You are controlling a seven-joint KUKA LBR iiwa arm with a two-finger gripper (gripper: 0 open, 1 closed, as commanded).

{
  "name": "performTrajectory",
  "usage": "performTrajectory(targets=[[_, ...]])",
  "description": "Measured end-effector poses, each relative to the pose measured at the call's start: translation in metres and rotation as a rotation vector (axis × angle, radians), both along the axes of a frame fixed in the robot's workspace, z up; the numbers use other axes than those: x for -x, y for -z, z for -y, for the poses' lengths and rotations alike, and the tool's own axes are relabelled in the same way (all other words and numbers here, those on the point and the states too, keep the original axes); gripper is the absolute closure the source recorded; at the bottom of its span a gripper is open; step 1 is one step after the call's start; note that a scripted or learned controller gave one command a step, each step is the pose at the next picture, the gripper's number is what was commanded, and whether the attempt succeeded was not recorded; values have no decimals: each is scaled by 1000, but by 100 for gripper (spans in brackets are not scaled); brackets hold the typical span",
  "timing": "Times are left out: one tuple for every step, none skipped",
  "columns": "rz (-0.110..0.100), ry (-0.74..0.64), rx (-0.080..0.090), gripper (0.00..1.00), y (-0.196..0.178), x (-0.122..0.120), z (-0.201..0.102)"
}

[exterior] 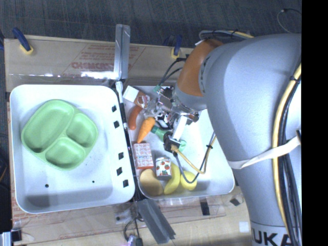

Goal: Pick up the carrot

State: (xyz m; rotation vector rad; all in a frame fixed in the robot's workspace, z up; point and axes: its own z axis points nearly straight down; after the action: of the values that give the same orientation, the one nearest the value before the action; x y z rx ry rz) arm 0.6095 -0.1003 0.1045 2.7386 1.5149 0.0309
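Note:
The carrot (145, 129) is orange and lies at a slant near the left wall of the right bin (221, 174), with its thick end pointing up and right. My gripper (163, 116) hangs just right of and above the carrot's thick end, low in the bin among the items. The grey arm and its orange band (192, 76) cover the bin's right half. I cannot make out whether the gripper touches the carrot.
An orange-brown sausage-like piece (134, 118) lies just left of the carrot. A white carton (130, 93), a red patterned box (143, 155), a small carton (163, 166), bananas (180, 181) and a tan round fruit (149, 183) share the bin. The left bin (31, 188) holds a green divided plate (59, 132).

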Motion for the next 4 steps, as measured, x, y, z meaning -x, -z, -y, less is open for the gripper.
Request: performTrajectory(targets=[[1,-8,0,100,-13,-1,0],[-29,114,-3,100,-105,101,-50],[-29,115,-3,0,-105,101,-50],[-29,98,-3,0,-85,44,-93]])
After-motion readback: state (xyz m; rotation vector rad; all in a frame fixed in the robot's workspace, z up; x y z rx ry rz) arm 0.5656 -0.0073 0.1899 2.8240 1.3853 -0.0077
